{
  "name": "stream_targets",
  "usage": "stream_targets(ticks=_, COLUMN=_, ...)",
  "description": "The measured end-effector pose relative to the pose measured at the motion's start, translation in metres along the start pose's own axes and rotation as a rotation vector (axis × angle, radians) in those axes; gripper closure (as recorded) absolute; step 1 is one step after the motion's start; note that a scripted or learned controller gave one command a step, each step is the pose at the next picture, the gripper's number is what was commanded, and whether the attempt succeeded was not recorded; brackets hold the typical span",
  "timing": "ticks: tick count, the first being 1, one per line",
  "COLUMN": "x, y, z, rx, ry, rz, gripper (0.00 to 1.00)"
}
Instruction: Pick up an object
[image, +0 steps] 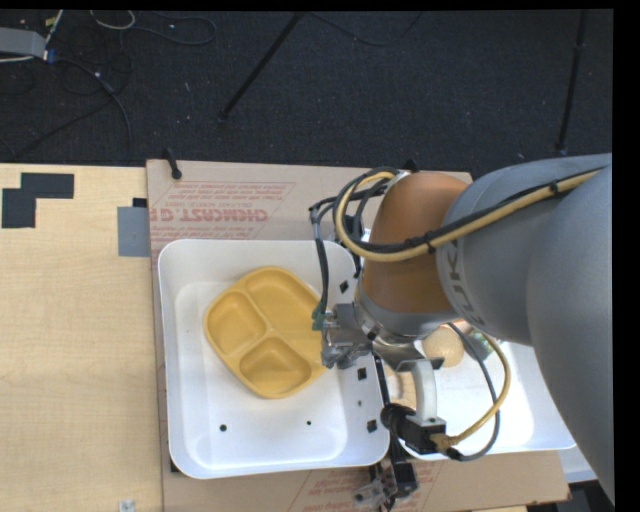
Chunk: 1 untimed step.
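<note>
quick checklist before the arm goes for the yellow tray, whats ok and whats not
1. Target in view: yellow divided tray lies flat in the left bin: ok.
2. Tray reachable: its right edge sits under the arm's wrist: ok.
3. Finger opening: hidden by the wrist: cannot tell.
4. Anything held already: cannot tell.
5. Cables free of the bin wall: they loop low near the front rim: cannot tell.
6. Grip point: tray rim looks thin and shallow, likely hard to pinch: not ok.
</note>
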<state>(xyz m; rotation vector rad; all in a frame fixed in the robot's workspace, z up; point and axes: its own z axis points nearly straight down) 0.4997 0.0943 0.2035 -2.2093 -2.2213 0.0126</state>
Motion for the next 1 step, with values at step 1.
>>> stream_targets(ticks=1, x=-0.0022, y=0.0003, z=-0.0004, rx=-0.001, ry=-0.002, rz=0.003, gripper=0.00)
